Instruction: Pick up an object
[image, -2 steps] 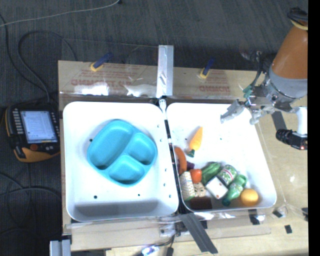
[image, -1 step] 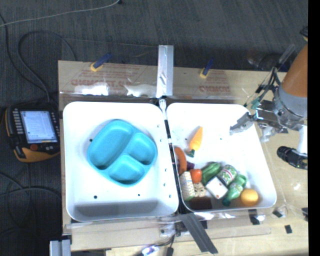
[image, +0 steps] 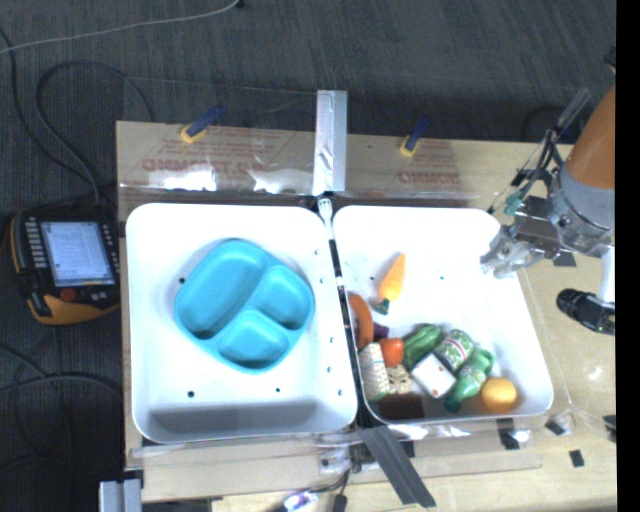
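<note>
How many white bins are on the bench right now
2. The left bin holds a blue sectioned tray; the right bin holds a pile of toy food at its near end.

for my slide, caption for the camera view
Gripper above right bin's edge; blue tray in left bin.

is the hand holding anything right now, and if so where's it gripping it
Nothing shows in the hand. It hangs over the right bin's upper right edge, apart from the carrot and the toy food pile.
</note>
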